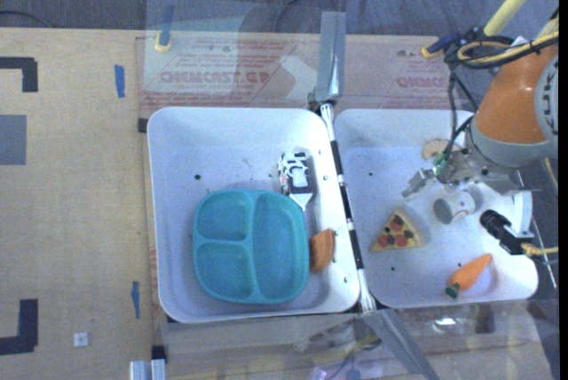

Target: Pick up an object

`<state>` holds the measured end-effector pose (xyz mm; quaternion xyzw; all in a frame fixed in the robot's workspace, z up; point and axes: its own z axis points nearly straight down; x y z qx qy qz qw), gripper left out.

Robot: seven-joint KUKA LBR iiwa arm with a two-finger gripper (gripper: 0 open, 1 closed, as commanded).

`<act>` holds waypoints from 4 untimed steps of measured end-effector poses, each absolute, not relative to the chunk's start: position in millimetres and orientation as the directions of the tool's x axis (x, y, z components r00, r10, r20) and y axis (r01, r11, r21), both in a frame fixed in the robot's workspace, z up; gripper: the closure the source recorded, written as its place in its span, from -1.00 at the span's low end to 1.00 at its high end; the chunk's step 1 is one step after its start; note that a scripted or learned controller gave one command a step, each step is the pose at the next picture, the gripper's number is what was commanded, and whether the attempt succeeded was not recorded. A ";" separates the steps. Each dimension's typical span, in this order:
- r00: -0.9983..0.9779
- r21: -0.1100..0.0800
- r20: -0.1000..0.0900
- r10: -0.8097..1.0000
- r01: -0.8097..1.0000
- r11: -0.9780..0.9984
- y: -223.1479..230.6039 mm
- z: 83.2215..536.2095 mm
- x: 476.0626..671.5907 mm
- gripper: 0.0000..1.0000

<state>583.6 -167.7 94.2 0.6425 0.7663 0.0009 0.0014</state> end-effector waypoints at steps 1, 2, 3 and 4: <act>-0.265 0.010 0.003 0.964 0.964 0.265 -219.4 89.0 551.9 -1.00; -0.261 0.015 -0.005 0.965 0.965 0.261 -222.5 100.0 552.8 1.00; -0.297 0.002 -0.001 0.955 0.955 0.297 -146.3 171.9 580.5 1.00; -0.432 0.003 -0.002 0.902 0.902 0.432 -113.3 201.1 665.7 1.00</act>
